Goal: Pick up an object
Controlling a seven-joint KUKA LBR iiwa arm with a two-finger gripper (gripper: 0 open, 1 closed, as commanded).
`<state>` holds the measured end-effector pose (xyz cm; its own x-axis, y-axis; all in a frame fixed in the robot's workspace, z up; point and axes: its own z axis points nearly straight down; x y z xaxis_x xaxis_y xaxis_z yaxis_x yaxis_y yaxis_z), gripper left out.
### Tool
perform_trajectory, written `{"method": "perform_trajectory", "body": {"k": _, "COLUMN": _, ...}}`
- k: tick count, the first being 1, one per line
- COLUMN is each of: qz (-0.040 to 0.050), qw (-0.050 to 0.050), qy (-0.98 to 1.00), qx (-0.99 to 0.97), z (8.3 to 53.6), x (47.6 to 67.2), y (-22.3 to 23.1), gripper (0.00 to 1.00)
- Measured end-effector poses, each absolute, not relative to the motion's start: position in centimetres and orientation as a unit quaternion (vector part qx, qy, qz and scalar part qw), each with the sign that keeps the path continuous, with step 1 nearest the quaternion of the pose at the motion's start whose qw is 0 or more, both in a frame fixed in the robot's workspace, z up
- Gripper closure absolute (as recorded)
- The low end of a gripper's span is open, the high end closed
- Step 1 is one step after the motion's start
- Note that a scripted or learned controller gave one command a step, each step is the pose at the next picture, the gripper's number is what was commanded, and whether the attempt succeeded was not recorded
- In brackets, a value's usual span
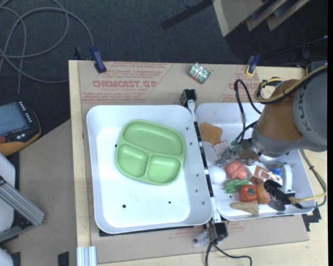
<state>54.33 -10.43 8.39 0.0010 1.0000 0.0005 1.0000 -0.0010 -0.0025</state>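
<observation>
Dark grey carpet (130, 31) covers the floor. Grey cable (31, 31) loops lie at upper left. Light wooden furniture (260, 15) stands at top right. A handheld screen (15, 122) rests at left.

Green plate (151, 150) in white bin (104, 208); red tomato (248, 193), pink toy (237, 169), tan bench (135, 78) with red lettering.

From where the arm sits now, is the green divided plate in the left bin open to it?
Probably yes. The green divided plate lies alone in the left bin with nothing on top, though the arm hangs over the right bin and would have to cross over.
</observation>
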Motion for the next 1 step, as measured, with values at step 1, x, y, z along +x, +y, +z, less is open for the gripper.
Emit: {"method": "perform_trajectory", "body": {"k": 1, "qz": -0.0007, "qw": 0.0, "qy": -0.706, "qx": -0.708, "z": 9.45, "x": 54.46, "y": -10.38, "gripper": 1.0}}
